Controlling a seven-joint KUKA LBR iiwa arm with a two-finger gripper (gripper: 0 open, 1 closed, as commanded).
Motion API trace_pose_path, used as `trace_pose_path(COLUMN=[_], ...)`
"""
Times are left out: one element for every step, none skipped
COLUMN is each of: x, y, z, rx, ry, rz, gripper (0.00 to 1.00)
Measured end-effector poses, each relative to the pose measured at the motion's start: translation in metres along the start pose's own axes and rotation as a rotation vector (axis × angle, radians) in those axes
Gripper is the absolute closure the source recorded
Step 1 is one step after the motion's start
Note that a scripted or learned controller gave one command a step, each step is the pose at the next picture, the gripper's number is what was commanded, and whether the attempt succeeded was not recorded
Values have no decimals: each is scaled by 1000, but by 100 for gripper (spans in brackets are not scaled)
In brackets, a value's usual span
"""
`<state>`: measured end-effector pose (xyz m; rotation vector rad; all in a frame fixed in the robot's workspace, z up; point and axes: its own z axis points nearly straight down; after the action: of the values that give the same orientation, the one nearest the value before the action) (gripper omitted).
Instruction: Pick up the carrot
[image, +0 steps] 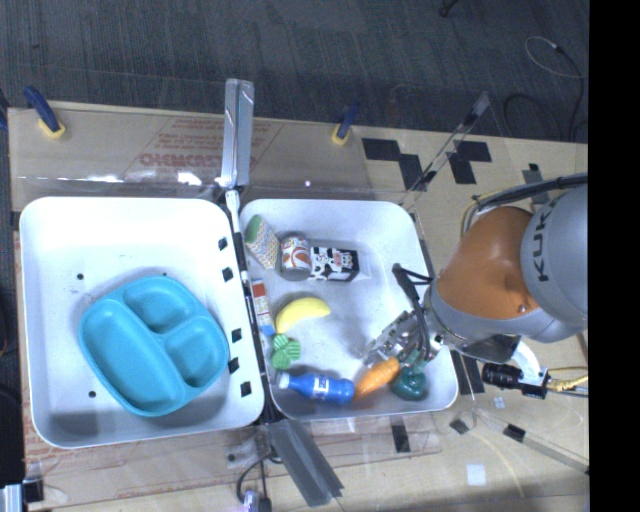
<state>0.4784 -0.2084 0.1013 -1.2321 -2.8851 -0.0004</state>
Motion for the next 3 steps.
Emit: trace_pose_path(x=[0,0,0], y=[0,1,1], z=[0,-9,-9], rx=[0,0,0], ry=[0,0,0], rz=[0,-6,-6], gripper=[0,100,0])
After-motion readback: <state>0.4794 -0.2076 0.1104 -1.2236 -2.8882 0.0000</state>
